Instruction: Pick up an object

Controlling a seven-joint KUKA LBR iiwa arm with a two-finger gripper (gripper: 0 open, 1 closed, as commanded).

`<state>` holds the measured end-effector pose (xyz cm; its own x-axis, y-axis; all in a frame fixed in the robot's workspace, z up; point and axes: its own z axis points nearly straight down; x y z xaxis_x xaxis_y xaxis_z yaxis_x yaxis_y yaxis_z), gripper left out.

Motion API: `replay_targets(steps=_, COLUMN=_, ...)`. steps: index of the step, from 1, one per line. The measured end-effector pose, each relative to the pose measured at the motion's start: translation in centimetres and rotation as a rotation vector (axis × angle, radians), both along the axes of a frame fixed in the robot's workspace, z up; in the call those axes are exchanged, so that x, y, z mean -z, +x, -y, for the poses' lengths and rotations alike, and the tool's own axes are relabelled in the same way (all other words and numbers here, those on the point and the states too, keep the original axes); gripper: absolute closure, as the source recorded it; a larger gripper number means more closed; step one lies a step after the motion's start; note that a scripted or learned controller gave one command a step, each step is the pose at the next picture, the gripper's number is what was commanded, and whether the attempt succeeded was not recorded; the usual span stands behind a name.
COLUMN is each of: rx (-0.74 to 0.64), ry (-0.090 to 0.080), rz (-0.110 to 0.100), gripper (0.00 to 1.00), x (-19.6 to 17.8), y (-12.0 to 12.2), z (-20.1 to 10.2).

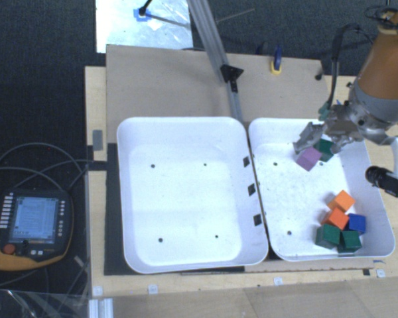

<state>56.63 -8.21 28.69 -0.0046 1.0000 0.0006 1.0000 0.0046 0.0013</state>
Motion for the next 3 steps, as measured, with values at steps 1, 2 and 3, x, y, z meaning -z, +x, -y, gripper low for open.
replay_targets(steps=1, rx=0.002, ry=0.000, rz=0.001, gripper=0.00, x=0.0, y=0.0, z=0.0)
replay_targets(steps=2, rx=0.003, ry=0.000, rz=-0.006, gripper=0.00, x=6.2, y=0.3, z=0.2)
replay_targets(steps=3, rx=0.003, ry=-0.001, rz=-0.005, gripper=0.00, x=10.9, y=0.3, z=1.1)
